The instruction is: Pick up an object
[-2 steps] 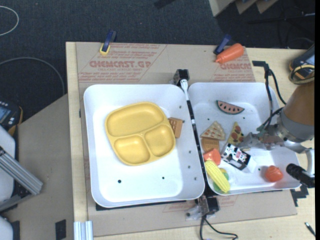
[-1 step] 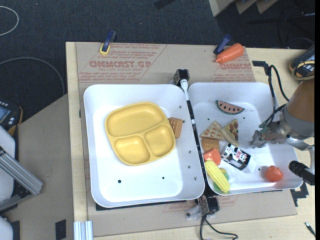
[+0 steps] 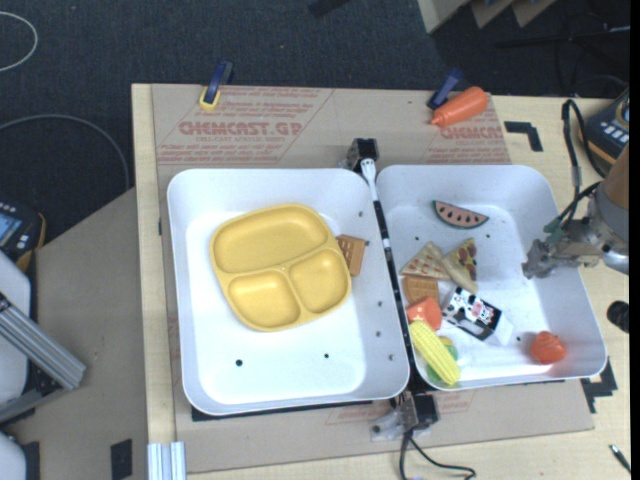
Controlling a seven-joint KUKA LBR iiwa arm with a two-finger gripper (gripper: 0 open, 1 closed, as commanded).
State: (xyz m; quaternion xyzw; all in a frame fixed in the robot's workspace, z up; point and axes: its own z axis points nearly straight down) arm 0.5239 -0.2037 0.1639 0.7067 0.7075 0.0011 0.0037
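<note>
Nearest candidate to the gripper (image 3: 540, 260): small round orange-red plastic toy fruit (image 3: 547, 347), lying at the near right corner of the right white shallow bin (image 3: 520, 183), just beside the rim. It sits apart from other items, so access from above is open. Judged light, stiff and smooth; a round body may roll or squirt out of a pinch, so grip across the widest middle, straight down.

Leftward along the near side: black-and-white small boxy toy (image 3: 471, 313), then a yellow plastic corn cob (image 3: 435, 353) lying over something green, touching an orange-red chunk (image 3: 424, 312) at the bin's left wall. All look light and rigid; the corn is long, take it across the short axis. These are crowded, so there is a risk of nudging neighbours.

Middle of the bin: tan wedge-shaped toy pieces, like sandwich or pizza slices (image 3: 440, 263), overlapping; individual shapes hard to separate. Farther back lies a flat watermelon-slice toy (image 3: 460, 214), alone, thin, hard to get fingers under.

The gripper hangs over the right side of the right bin, near the right wall, nothing seen between its tips; whether spread or pressed together, cannot tell, too dark and small. The arm is cut off at the right edge.

Left white bin (image 3: 200, 268) holds a yellow three-compartment plastic tray (image 3: 280, 266), with a brown flat piece (image 3: 351, 254) touching its right edge. An orange carrot-like toy (image 3: 460, 106) lies outside on the cardboard-covered bench (image 3: 300, 118), far side.
</note>
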